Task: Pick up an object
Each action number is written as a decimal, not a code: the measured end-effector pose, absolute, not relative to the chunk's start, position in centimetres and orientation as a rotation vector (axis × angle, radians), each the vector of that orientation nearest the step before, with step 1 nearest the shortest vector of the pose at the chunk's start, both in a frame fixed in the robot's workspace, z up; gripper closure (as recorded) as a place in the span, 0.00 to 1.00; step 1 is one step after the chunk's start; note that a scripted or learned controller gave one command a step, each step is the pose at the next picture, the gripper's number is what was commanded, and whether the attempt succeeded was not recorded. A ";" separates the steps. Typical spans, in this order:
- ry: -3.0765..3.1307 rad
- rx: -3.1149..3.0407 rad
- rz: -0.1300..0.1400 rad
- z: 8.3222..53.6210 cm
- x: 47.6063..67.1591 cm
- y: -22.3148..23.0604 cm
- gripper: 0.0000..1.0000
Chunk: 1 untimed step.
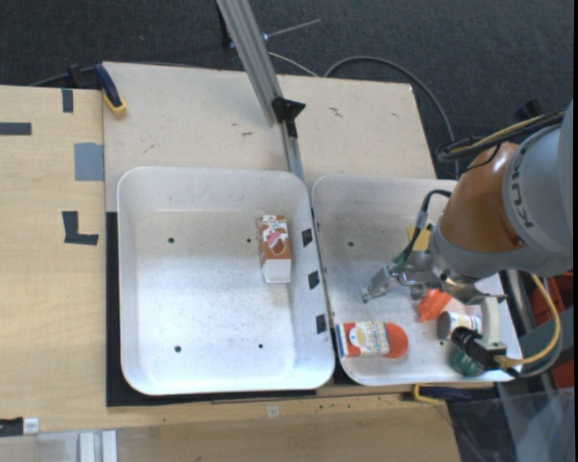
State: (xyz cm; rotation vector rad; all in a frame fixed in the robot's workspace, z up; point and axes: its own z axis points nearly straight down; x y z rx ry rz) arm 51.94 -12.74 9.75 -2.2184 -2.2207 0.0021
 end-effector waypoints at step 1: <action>-2.221 -2.217 0.003 10.7 51.9 -12.7 1.00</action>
